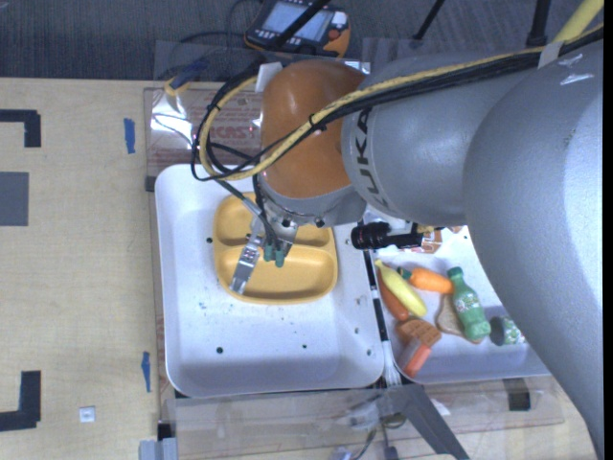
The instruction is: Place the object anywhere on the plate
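your target is the yellow plate (287, 274), lying in the left bin (192, 305) toward its far side, so keep the drop over the plate's divided hollows and not near its rim. the gripper (261, 257) hangs right over the plate's middle; 1 grey finger (246, 267) slants down to the left, and beside it sits a small dark green piece (279, 253) that may be the object or part of the tool. you cannot tell from here whether the fingers are apart or clamped on anything, so treat the hold as unconfirmed and check before you count the placement done. if something is held, release low and straight down, then lift clear without dragging across the plate. the arm (460, 151) comes in from the right, its orange band (306, 127) sitting directly above the wrist, which points almost straight down. further right, the right bin (450, 370) holds a banana (402, 290), a carrot (430, 281), a green bottle (468, 307) and other small toys, well apart from the plate.
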